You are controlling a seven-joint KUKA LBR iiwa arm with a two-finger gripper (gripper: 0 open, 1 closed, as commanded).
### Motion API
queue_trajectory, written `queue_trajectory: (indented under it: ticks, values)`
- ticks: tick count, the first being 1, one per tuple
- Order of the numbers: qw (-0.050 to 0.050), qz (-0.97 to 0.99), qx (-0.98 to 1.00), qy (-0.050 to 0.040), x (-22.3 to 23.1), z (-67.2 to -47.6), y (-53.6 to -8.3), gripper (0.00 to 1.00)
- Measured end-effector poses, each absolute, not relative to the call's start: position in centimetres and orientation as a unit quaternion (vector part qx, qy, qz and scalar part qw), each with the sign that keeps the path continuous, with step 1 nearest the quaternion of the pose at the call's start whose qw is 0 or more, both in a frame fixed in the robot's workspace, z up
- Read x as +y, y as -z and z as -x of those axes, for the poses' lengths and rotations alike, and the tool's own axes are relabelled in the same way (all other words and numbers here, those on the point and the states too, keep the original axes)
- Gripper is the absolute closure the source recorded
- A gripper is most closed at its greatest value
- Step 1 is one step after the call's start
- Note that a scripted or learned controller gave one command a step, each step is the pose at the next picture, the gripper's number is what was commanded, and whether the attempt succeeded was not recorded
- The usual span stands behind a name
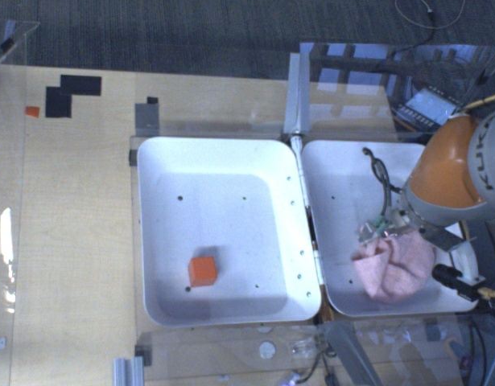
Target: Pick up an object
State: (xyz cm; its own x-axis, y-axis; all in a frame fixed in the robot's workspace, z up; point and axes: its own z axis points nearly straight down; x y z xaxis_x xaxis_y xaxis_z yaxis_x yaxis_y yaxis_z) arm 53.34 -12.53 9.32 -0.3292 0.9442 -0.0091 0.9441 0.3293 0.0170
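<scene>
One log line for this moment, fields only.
arm: over right bin | gripper: at pink cloth | orange block: left bin, untouched

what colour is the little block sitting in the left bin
Orange. The block shows clearly in the camera view, lying near the left bin's front.

Orange block (pixel 203 271) in left bin (pixel 162 159) — pink cloth (pixel 394 268) in right bin (pixel 336 163), beneath the arm (pixel 448 175).

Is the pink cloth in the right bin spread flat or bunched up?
Bunched up. The pink cloth sits as a rumpled lump with folds in the right bin, directly beside the gripper, not laid flat.
</scene>
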Motion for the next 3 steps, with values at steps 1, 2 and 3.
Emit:
queue_trajectory:
  ticks: [1, 2, 3]
  values:
    - [0.009, -0.579, 0.815, -0.0043, -12.5, -53.3, -9.3, 0.00]
    - [0.010, -0.592, 0.806, -0.0043, -12.1, -53.9, -9.3, 0.00]
    - [0.005, -0.524, 0.852, -0.0016, -15.7, -51.3, -15.8, 0.00]
